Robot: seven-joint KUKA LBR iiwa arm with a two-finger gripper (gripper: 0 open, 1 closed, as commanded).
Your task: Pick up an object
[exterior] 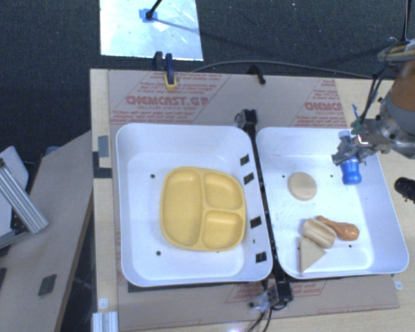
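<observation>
I saw the left bin (135, 185) holding a yellow tray (202, 208). Right bin (384, 213): disc (302, 185), bun (318, 232), drumstick (342, 228), wedge (308, 254). Gripper (350, 163) hovered far right; finger state unclear.

A divided plate (203, 209) lies in the middle of the left bin (135, 151). In the right bin (387, 234), a round cookie (302, 185) sits behind a bread roll (318, 232), with a drumstick (341, 228) touching the roll's right and a sandwich wedge (308, 254) just in front

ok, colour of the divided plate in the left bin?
Yellow divided plate, clearest in the camera view.
</observation>
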